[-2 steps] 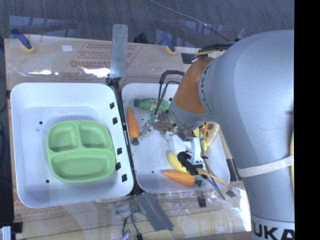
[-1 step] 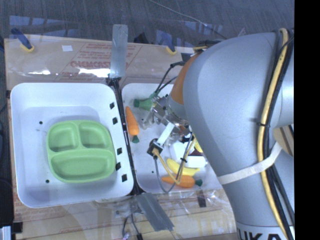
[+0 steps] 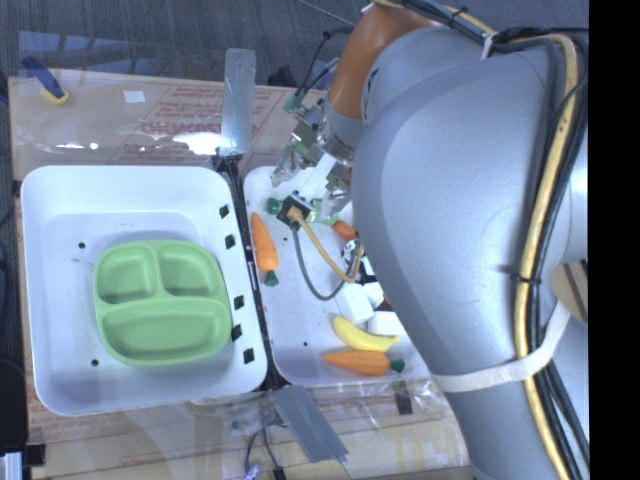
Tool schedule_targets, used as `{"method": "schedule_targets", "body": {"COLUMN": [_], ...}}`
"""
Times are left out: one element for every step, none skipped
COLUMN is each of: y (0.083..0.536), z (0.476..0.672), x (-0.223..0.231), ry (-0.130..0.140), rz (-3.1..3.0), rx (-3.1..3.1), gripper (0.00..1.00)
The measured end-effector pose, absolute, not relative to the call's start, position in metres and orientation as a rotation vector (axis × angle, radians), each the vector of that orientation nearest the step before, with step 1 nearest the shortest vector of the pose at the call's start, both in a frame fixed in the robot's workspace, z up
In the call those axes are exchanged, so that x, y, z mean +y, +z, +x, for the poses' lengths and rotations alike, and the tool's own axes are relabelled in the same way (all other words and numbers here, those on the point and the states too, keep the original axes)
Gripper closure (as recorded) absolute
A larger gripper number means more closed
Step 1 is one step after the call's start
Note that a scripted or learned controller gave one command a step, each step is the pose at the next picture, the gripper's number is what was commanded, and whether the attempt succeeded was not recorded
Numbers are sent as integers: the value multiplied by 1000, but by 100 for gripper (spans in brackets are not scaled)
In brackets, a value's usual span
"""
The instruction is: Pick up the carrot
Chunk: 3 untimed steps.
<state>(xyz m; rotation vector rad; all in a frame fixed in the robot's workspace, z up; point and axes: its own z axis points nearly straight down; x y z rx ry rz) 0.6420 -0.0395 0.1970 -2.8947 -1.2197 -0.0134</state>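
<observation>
An orange carrot [image 3: 263, 246] with a green stem end lies along the left wall of the right bin [image 3: 300, 353], pointing up and down the view. A second carrot [image 3: 358, 362] lies flat near that bin's front edge. My gripper [image 3: 296, 171] hangs over the far end of the right bin, just above and to the right of the first carrot's upper tip, apart from it. The big grey arm covers the right part of this bin.
A yellow banana [image 3: 362, 335] lies just above the second carrot, with white pieces [image 3: 377, 315] beside it. A small orange item [image 3: 345, 230] peeks out by the arm. The left bin [image 3: 50, 203] holds a green divided plate [image 3: 160, 303].
</observation>
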Motion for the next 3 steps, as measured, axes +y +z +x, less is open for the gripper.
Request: {"method": "schedule_targets", "body": {"y": [191,190,190], "z": [584,539,516], "x": [-30,0,-23], "ry": [7,8,12], "rz": [-2923,-2933,-3038], "rx": [-1143,-1114,-781], "gripper": [0,0,0]}}
